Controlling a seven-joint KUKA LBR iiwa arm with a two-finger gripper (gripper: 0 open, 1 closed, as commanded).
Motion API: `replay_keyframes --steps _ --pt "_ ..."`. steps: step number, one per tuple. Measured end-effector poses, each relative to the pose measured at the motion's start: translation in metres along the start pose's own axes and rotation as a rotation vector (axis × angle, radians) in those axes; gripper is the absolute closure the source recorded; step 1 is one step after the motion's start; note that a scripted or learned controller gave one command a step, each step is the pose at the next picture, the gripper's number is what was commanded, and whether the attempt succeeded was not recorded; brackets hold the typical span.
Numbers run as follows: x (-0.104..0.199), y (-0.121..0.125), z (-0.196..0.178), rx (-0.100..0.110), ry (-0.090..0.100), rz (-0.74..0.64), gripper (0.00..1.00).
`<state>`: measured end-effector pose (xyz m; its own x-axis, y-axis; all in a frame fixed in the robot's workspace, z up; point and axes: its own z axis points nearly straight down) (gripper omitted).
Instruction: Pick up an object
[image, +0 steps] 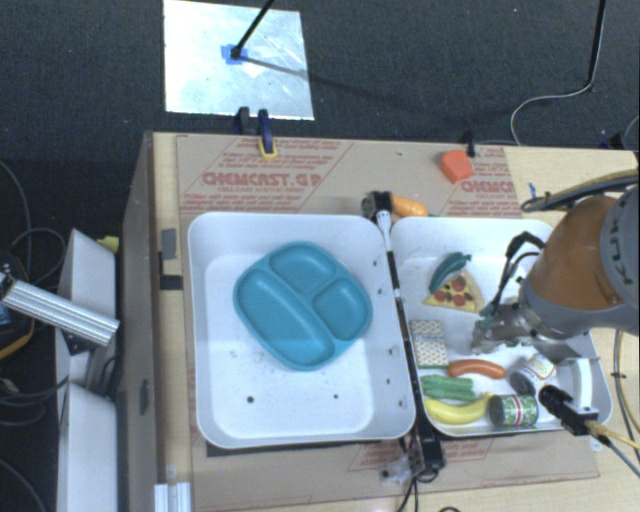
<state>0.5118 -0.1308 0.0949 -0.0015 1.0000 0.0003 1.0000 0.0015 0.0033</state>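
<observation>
— What fills the left white bin (220, 400)?
— A blue sectioned plastic plate (302, 304), centre frame.
— And the gripper (487, 332)?
— Lower right, above an orange toy sausage (476, 368); whether its fingers are spread cannot be told.

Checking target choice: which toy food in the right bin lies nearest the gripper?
The orange sausage, just below the gripper; pizza slice and banana lie farther.
</observation>
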Motion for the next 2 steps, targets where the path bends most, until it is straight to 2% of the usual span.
replay_keyframes --steps 1,2 --pt "0.045 -0.022 0.010 -0.001 -0.003 0.001 1.00" --pt "0.009 0.014 -0.053 0.000 -0.001 -0.001 1.00"
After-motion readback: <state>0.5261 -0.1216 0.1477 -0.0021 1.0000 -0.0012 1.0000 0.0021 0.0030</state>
